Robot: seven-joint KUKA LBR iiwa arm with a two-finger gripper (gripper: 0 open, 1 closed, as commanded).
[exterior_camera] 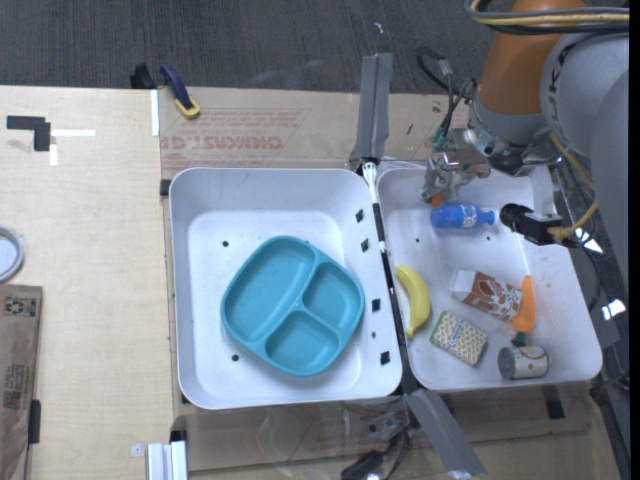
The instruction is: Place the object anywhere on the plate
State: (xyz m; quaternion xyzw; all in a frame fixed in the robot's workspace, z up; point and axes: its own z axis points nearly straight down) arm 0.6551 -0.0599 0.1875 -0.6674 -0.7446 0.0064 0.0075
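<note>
Two white bins side by side, my gripper (440, 180) low over the far end of the right bin (570, 368).

Six loose things share the right bin with me: a blue bottle (462, 216) lying on its side just beneath my gripper, a banana (413, 297) against the left wall, a small carton (487, 293) in the middle, an orange carrot (525, 306) beside it, a patterned packet (459, 338) nearer the front, and a grey can (523, 361) at the front right corner. My fingers are too small and dark against the wrist for me to tell whether they stand wide or narrow, and I see nothing between them. Across the divider, the left bin (190, 368) bears the blue plate (292, 305), three compartments, tilted diagonally, well apart from me.
</note>
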